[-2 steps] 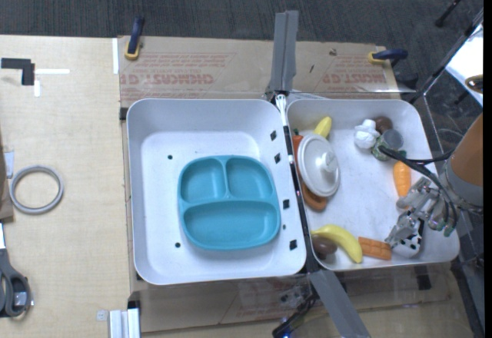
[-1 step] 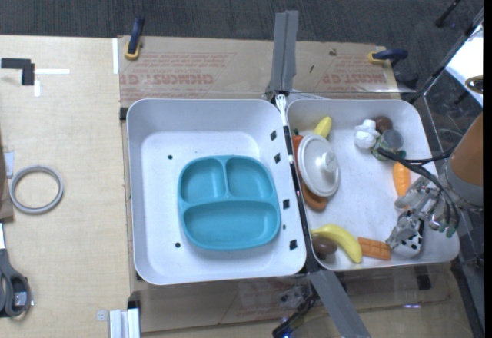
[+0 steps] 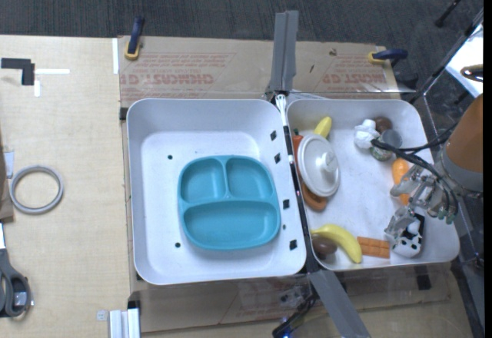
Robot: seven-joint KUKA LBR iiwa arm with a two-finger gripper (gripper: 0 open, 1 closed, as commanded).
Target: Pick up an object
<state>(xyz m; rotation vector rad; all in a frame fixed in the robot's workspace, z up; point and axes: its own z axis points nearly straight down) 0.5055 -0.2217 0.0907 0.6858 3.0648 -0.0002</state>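
My gripper (image 3: 405, 223) hung low over the right bin (image 3: 350, 110), at its right side. Its metal parts were a tangle of grey and black, and I could not tell how far apart my jaws stood, nor whether anything sat between them. Just below them, near the right bin's lower right corner, lay a small black-and-white toy (image 3: 412, 240), lumpy and glossy; whether I touched it I could not tell.

The right bin was shallow, smooth white plastic with rounded corners. At its left side sat a round white lid (image 3: 320, 165) with a knob, shiny like ceramic, resting over something orange-brown. Above the lid lay a yellow curved piece (image 3: 324, 127). Along the bin's lower edge lay a yellow banana (image 3: 344, 240) with a dark tip, and just right of it a flat orange carrot stick (image 3: 374, 248). Near the bin's upper right lay a crumpled white lump (image 3: 365, 134) beside a dull grey round thing (image 3: 388, 137), and below those an orange ball (image 3: 401, 170), partly behind my cables.

Left of the right bin stood the left bin (image 3: 146, 198), the same white plastic, holding a matt blue divided plate (image 3: 228, 202) with three compartments. Both rested on a pale wooden table (image 3: 61, 129), where a grey tape ring (image 3: 34, 189) lay far left.
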